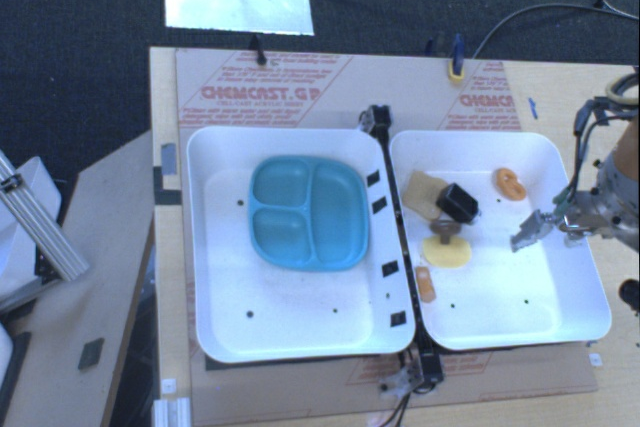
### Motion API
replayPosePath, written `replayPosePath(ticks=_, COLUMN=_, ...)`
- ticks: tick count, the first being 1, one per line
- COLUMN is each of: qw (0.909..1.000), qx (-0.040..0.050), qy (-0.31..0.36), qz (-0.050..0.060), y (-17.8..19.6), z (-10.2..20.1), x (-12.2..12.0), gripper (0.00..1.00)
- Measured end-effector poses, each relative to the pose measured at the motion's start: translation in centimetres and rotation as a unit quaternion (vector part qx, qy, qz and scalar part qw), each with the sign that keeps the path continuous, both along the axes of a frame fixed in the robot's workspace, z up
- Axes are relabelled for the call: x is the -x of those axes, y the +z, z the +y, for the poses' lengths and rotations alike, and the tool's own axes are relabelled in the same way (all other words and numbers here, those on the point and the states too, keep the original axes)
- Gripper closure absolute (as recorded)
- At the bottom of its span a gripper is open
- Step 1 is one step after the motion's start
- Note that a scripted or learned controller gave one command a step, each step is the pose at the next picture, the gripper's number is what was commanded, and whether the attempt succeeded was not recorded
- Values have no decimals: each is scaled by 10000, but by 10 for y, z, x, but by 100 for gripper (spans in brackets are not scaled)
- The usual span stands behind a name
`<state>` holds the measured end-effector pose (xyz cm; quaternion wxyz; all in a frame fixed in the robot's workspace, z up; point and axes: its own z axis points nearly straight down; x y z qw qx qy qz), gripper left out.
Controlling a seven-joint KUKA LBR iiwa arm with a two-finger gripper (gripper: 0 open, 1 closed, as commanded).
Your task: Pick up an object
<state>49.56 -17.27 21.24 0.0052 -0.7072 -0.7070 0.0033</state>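
Black block (457, 202) lies left of jaws (527, 233).

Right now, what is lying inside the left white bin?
Inside the left bin lies one blue divided plate with three compartments, flat on the bin floor. Whatever is beneath the plate is covered and cannot be seen.
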Motion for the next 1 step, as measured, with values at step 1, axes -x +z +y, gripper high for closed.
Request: replayPosePath(ticks=1, qw=10000, qx=16, qy=21, qz=-66, y=7, z=1, x=-3, gripper=0)
